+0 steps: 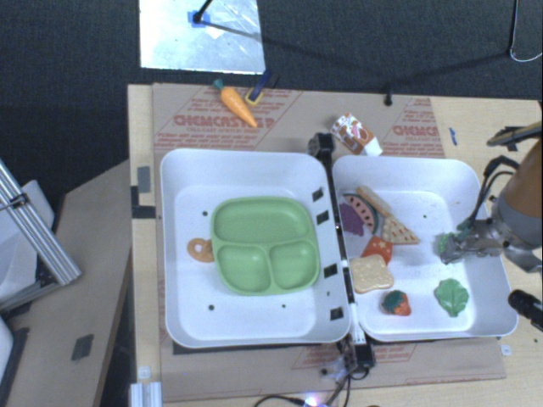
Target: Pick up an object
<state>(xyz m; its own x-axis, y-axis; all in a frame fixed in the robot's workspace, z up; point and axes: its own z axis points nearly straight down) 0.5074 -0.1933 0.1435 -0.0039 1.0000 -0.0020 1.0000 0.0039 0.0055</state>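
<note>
Nearest the front edge of the right bin [424, 333] lie a green leafy piece [452, 297] and a small red-and-green fruit toy [394, 303], well apart from each other. Just behind the fruit sits a slice of toast [370, 272], with a red wedge [377, 248] touching its far side. The gripper [448, 246] hangs low over the right half of this bin, reaching in from the right; whether the jaws are apart or together I cannot tell, and nothing shows plainly between them. Farther back a tan wedge-shaped piece [388, 217] lies with its long axis slanting from far-left to near-right, its point toward the near right, beside a purple slice [355, 217].

In the left bin [178, 227] a green divided plate [261, 244] sits in the middle, with a small orange ring [200, 250] just to its left.

Beyond the bins, on the counter [288, 117], a wrapped packet [355, 134] lies near the right bin's far corner, and a toy carrot [237, 105] lies slantwise farther left.
</note>
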